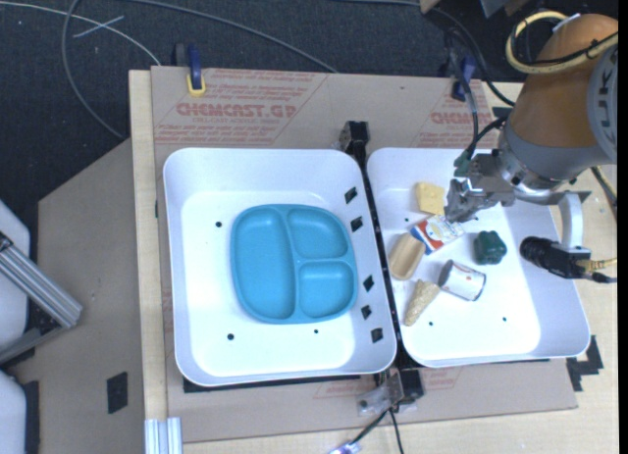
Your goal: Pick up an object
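My gripper (459,209) hangs over the upper middle of the right bin (549,329), reaching in from the right. Just below its tip lies a small red, white and blue item (433,234). A yellow block (428,196) sits to the gripper's left. A dark green lump (489,246) lies to its lower right. Lower down are a white cylinder with a dark end (463,281), a tan bread-like piece (405,256) and a tan cone (420,302). Nothing is visibly held.
The left bin (196,344) holds a blue divided plate (293,262). A black divider strip (365,236) runs between the bins. Bare white floor shows in the right bin's lower right. Cables lie on the dark floor beyond the bench.
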Robot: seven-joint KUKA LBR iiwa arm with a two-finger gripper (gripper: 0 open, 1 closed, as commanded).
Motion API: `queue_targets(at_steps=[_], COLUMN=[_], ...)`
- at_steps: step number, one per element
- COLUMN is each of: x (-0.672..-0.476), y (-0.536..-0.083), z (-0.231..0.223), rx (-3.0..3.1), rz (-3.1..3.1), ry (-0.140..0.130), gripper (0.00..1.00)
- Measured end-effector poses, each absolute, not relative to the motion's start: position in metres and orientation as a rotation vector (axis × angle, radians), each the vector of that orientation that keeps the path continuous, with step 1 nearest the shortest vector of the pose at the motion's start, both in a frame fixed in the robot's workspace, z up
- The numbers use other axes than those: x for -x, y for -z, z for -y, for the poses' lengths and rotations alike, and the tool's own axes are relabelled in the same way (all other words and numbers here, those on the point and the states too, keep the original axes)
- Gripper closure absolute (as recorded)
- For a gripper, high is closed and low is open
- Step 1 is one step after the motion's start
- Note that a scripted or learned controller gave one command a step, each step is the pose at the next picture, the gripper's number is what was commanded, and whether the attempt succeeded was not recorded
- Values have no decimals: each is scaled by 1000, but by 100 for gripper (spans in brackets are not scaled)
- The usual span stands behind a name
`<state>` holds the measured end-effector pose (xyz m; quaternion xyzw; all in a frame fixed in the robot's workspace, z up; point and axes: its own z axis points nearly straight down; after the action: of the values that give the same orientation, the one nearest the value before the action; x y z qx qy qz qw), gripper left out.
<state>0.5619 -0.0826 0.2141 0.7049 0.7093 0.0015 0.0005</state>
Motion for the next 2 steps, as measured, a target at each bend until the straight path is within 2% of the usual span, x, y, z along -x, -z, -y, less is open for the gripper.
queue_targets(at_steps=[2], x=[-593], y=[-202], z=[-24], rx=[-2217], rz=[-2225], ry=[-2], gripper=[100])
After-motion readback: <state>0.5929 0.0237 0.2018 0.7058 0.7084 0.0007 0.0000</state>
